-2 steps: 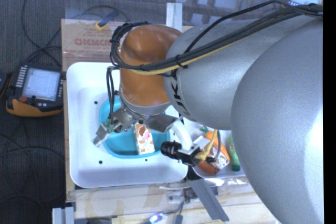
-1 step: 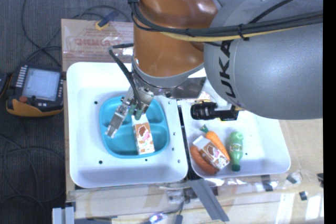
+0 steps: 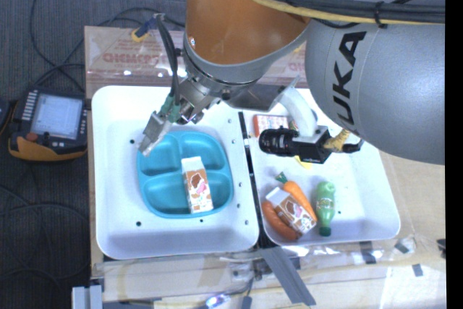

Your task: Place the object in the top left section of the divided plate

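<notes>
While the gripper [image 3: 150, 135] hung over the upper left edge of the blue plate [image 3: 150, 181] in the left bin [image 3: 116, 228], whether its jaws were open or closed could not be told, and nothing showed between them. The small carton [image 3: 197, 184] lay on the plate toward its lower right, across a ridge between sections and well apart from the gripper. The plate's top left section [image 3: 168, 155] held nothing beneath the gripper tip. The bulky arm [image 3: 246, 3] covered the upper middle of the frame and hid the back edges of both bins. In the right bin [image 3: 376, 221], at the lower right, a carrot [image 3: 298, 197] lay just beside a green bottle [image 3: 325, 205], with a printed packet [image 3: 288, 211] resting on a reddish sausage [image 3: 277, 223]. A red and white box [image 3: 268, 124] sat near that bin's upper left corner. At the left of the frame a control pendant [image 3: 47, 124] lay on the dark floor.
</notes>
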Robot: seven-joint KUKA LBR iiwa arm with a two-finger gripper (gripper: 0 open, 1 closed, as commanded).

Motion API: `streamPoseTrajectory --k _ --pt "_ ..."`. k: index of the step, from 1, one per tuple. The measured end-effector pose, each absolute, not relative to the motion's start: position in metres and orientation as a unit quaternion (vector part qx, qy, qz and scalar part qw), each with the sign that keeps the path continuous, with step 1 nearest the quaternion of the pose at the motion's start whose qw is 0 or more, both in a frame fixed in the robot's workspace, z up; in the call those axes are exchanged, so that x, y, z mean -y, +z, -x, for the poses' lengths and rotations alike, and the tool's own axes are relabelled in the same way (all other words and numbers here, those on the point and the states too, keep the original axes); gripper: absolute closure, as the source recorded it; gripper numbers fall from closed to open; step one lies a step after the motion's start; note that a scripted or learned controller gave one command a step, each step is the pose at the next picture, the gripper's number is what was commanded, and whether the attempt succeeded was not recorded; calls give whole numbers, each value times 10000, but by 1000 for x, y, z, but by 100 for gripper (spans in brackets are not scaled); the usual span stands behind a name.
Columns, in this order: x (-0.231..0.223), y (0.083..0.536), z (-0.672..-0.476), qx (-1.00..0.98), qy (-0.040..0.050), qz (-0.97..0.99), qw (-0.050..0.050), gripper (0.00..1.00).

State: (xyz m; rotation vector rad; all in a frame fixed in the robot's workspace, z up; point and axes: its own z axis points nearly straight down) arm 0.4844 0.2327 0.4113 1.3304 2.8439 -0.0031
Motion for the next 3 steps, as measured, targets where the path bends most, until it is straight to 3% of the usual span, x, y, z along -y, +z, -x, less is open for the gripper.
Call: streamPoseTrajectory --k 1,2,3 --pt "-233 420 -485 -9057 -17 -4239 19 100" --pt "-199 338 -508 -9077 -19 -4196 0 100" --pt "-187 327 -484 -7777 -22 -6286 1 100"
